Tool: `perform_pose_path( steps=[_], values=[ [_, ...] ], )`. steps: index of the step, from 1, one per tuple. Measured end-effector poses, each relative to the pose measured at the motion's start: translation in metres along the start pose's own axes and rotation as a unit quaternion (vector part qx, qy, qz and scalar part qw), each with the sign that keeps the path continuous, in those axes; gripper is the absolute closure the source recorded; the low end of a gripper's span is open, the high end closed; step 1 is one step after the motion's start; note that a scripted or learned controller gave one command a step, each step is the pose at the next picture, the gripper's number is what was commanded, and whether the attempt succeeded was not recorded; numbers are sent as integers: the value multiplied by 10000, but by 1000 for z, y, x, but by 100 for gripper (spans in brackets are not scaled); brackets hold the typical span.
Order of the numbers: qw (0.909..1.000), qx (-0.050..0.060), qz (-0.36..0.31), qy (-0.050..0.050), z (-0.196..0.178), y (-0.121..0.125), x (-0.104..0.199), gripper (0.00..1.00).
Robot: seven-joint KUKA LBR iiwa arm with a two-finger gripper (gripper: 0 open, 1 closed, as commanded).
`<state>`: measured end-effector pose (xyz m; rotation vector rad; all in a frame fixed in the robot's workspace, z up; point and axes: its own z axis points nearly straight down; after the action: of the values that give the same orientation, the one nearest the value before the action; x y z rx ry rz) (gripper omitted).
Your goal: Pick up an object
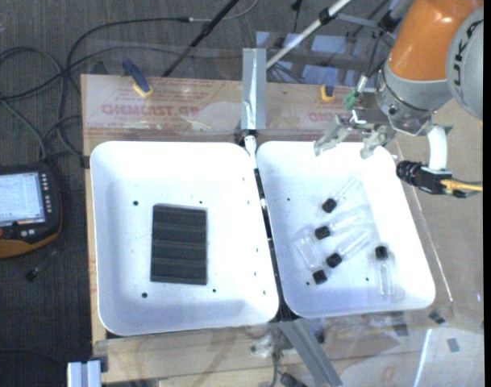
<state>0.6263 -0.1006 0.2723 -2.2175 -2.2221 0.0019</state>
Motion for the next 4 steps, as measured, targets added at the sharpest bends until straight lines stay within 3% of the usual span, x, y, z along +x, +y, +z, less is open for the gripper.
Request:
perform_pose_path(
  steps=[1,2,3,4],
  values=[
    [9999,6,-105,2,122,-46,-13,0],
    [9986,-229,-469,-62,157,12,-40,0],
    [9966,-65,-815,-37,182,-52,-75,0],
    [9966,-106,-816,-29,169,-49,-73,100]
  ],
)
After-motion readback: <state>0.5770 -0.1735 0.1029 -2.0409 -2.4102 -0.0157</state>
